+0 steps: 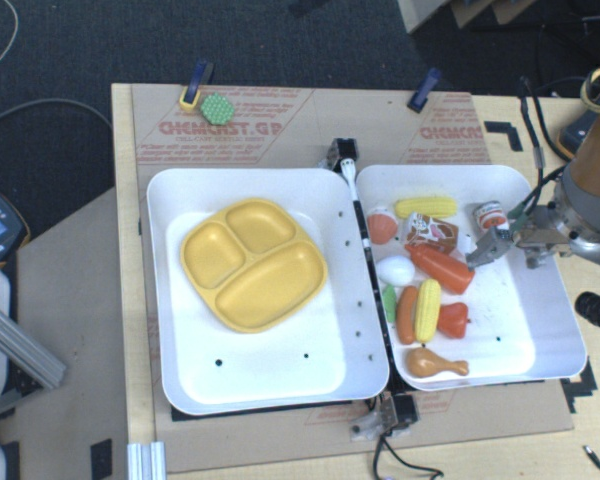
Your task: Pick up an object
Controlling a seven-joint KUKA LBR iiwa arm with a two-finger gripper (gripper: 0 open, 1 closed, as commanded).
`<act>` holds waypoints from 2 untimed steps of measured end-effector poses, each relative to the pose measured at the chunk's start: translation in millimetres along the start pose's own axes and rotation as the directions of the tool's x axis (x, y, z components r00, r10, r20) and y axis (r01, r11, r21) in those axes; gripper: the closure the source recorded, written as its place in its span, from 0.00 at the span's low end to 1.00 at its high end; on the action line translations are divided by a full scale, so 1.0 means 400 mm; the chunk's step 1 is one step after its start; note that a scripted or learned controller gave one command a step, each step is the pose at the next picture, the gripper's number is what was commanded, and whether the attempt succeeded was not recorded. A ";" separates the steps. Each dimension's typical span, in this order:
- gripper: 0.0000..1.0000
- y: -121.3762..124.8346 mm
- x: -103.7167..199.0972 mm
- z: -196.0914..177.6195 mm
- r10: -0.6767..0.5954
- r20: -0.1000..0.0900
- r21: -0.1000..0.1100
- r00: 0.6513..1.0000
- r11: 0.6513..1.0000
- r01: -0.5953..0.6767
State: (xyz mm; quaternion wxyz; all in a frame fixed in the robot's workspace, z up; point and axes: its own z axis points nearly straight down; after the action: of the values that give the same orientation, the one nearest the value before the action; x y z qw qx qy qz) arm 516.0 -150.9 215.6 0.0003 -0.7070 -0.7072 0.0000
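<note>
My two bins, the left bin (170, 298) and the right bin (540, 338), look like smooth white plastic with a faint sheen. The yellow divided plate (253, 264) is glossy plastic. The toy foods, such as the corn cob (426, 207), the carrot (441, 267) and the drumstick (437, 364), look like shiny moulded plastic. The bench top (280, 118) looks like matt brown cardboard, printed red. My gripper (492, 240) looks like dull grey metal.

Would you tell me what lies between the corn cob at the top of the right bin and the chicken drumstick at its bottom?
In the camera view, between the corn cob and the drumstick lie a snack packet, a carrot, a second corn cob and a sausage.
</note>
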 end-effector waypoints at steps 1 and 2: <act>0.00 -0.101 0.085 0.249 0.000 -0.005 0.013 1.000 1.000 0.000; 0.00 -0.009 0.133 0.329 -0.001 0.003 -0.004 1.000 1.000 0.001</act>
State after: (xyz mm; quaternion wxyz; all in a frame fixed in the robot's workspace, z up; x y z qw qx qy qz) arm 512.3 -97.7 84.1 -0.0020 -0.7066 -0.7076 -0.0004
